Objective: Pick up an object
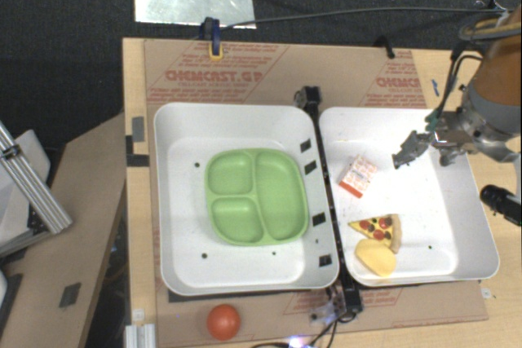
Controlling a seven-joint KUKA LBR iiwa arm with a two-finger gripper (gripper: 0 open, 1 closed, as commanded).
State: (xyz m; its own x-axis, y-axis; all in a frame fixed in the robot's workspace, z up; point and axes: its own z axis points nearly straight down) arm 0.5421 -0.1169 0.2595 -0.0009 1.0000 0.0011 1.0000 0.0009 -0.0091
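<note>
Three candidates sitting in the right bin (457, 208), so plenty to choose from: a small red-and-white carton (357, 176) up near the divider, a toy pizza slice (379, 227) lower down, and a pale yellow lump (376, 258) touching the pizza's bottom edge, close to the front wall. Hard to say what the yellow thing is exactly, maybe play food. End effector (412, 149) hanging over the upper right part of that same bin, just to the right of the carton and apart from it, with nothing visibly in its grip. Can't tell from this angle whether open or closed, too dark and small. Probably going for the carton, being the nearest. Looks light and boxy, likely thin card, so fairly crushable and prone to skating across the smooth bin floor if nudged from one side. Best bet: straight down, squeezing across the two long flat sides, around the middle, gently. Lying at a tilt to the bin walls too, so worth rotating the wrist to match first. Pizza slice looks flat and low, awkward to get under, probably hard plastic and slippery. Yellow lump rounder and thicker, easier to pinch, but crowded by the pizza and the wall. Left bin (183, 175) just carrying a green divided plate (255, 196), wide and shallow, poor pick for a narrow grip. Also a red ball (223, 321) out on the tabletop (90, 175) in front, well away from the arm.
</note>
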